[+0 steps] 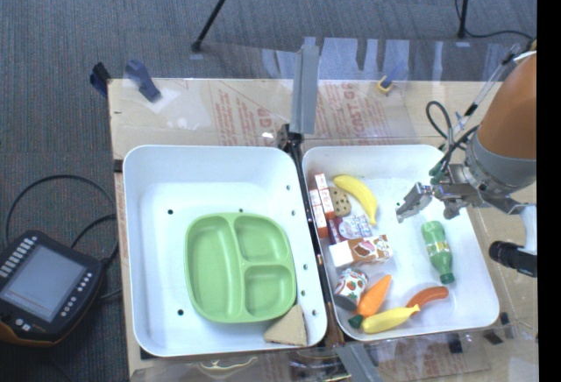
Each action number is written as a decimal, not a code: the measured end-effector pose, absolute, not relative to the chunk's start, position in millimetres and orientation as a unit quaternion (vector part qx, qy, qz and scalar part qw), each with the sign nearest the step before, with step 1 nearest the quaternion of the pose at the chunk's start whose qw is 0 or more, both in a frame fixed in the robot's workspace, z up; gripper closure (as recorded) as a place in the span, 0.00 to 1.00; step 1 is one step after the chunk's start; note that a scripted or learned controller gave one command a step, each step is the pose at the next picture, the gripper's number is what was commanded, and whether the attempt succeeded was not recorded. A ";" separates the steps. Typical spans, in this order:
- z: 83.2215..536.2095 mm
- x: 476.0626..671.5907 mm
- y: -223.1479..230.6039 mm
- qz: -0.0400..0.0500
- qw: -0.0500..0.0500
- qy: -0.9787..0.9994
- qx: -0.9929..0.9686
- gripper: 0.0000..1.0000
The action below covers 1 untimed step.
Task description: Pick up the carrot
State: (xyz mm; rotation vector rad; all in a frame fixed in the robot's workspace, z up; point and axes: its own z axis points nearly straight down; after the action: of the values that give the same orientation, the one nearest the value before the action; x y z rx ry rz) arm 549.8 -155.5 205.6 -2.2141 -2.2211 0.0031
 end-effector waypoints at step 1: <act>110.3 532.0 -125.1 -0.006 -0.007 -0.768 -0.641 0.00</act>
State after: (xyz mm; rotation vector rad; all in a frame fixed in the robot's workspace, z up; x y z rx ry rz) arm 532.0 -125.1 110.3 -2.0218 -2.4228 -0.0179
